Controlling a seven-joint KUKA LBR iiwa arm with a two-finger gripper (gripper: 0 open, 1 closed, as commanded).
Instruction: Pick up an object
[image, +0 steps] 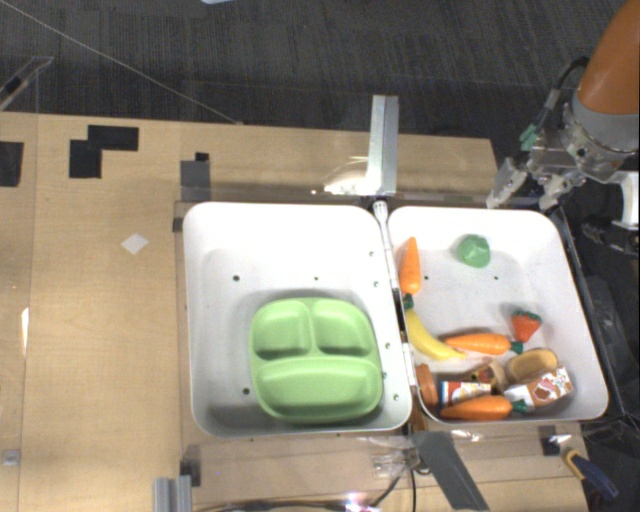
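Note:
The right bin holds several toy foods. A green round piece lies near its back. An orange carrot rests against the left wall, with a yellow banana below it. A second carrot and a strawberry sit mid-right. A small bottle, another orange piece and a brown bun crowd the front edge. My gripper hangs above the bin's back rim at the upper right, open, with nothing between its fingers.
A green divided plate lies in the left bin. A metal post stands behind the seam between the bins. The wooden bench stretches to the left.

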